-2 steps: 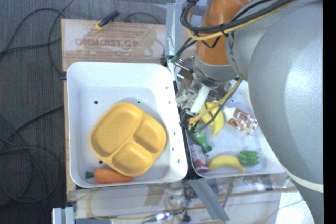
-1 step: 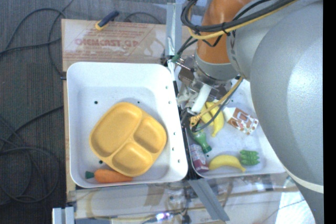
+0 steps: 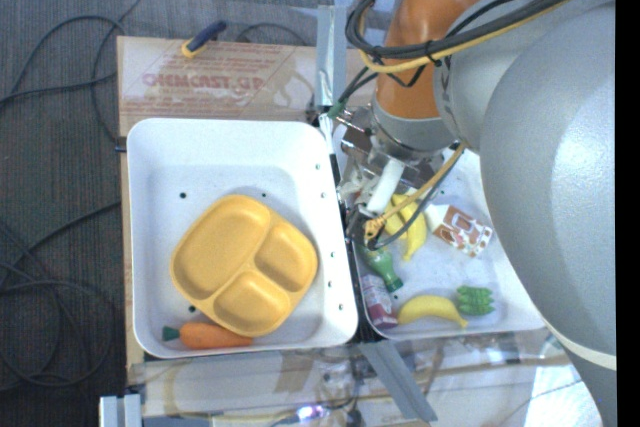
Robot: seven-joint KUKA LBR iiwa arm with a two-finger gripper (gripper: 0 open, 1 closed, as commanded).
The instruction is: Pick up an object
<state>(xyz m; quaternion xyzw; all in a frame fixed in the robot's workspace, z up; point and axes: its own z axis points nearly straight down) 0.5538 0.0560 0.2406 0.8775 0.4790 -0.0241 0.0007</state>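
My tool [image 3: 372, 215] sits low in the right bin [image 3: 497, 313] over a banana [image 3: 412, 227]; grip state indeterminate, pick-up unconfirmed.

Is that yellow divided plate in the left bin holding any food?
Empty. All three compartments of the yellow plate show bare yellow. The carrot lies in the left bin, at the plate's lower edge, not on it.

The left bin [image 3: 150, 165] lay mostly open along its upper and left floor; a yellow tray [image 3: 245, 262] and carrot [image 3: 208, 336] filled its lower middle. The right bin [image 3: 510, 310] was crowded: bananas [image 3: 430, 309], bottle [image 3: 384, 271], packet [image 3: 463, 229], and the arm [image 3: 540, 115] overhead.
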